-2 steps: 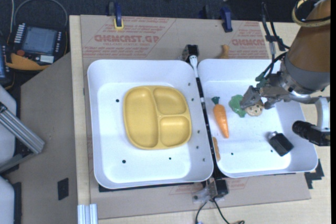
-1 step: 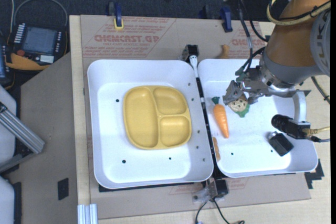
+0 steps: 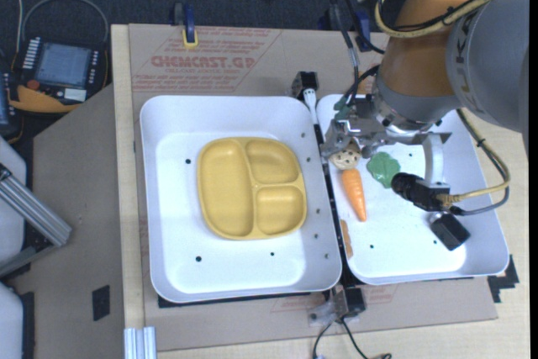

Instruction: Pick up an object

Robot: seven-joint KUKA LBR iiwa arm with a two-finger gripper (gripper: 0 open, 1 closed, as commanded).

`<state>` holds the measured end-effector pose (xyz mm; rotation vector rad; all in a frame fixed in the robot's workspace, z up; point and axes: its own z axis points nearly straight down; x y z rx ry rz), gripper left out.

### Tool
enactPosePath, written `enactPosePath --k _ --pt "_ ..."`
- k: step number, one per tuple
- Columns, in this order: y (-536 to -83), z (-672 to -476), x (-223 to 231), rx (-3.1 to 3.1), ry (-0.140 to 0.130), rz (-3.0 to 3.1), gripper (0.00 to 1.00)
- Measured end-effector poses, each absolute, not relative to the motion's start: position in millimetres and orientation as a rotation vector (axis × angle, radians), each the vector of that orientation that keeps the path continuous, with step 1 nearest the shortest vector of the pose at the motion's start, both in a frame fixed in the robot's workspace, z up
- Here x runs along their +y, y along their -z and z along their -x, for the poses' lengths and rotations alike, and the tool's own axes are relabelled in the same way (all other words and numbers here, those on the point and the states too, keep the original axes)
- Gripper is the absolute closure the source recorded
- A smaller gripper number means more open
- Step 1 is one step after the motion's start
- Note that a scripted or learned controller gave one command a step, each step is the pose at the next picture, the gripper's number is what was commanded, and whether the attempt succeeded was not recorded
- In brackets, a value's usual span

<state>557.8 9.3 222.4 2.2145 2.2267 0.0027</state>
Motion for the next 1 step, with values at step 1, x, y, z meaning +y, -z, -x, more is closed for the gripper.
enactPosePath --k 1 --pt "-232.4 -578.1 55.5 2.226 -0.004 -2.215 1.00"
